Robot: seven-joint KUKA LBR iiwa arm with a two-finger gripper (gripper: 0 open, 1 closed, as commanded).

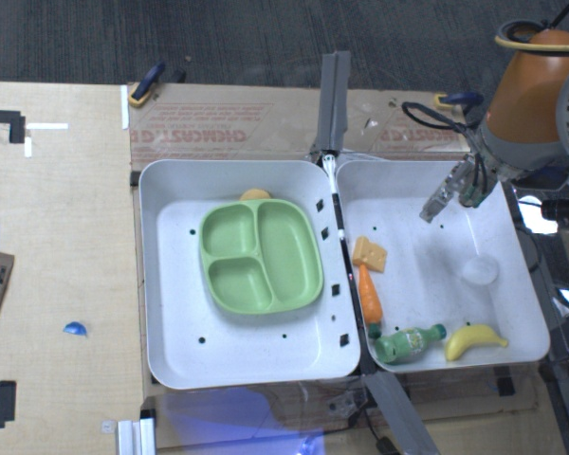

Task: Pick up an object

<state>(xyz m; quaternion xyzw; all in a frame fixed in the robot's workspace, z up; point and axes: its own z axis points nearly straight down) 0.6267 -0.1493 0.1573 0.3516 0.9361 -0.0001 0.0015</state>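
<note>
Arm: grey, with an orange band (536, 83) at the upper right of the frame; it enters from the 3 o'clock side and slants down and leftward over the far right corner of the right bin.

Gripper (439, 204): hangs above the right bin's upper half, pointing down toward 8 o'clock. Nothing shows between its tips. How wide they stand cannot be told at this size and angle.

Left bin (161, 254): shallow, white. Contents:
- green divided plate (262, 255), three compartments, lying flat near the bin's middle, turned slightly.
- small yellow-orange item (255, 195), mostly hidden behind the plate's 12 o'clock edge; kind not clear.

Right bin (512, 254): shallow, white, just beside the left bin, the two rims meeting along a dark centre divider. Contents:
- yellow block (369, 254), pale and wedge-like, by the left wall.
- carrot (370, 294), orange, lying lengthwise along the left wall, touching the block's 6 o'clock side.
- green bottle (408, 342), on its side near the front left corner, cap end toward 3 o'clock.
- banana (474, 340), yellow, just beside the bottle's cap end, at the front edge.
- faint pale round object (479, 271), near the right wall; too washed out to identify.

Relation to gripper: every item lies apart from the tips. The pale round object sits at about 5 o'clock from them and is nearest; the yellow block at 8 o'clock; carrot, bottle and banana farther off between 5 and 7 o'clock.
</note>
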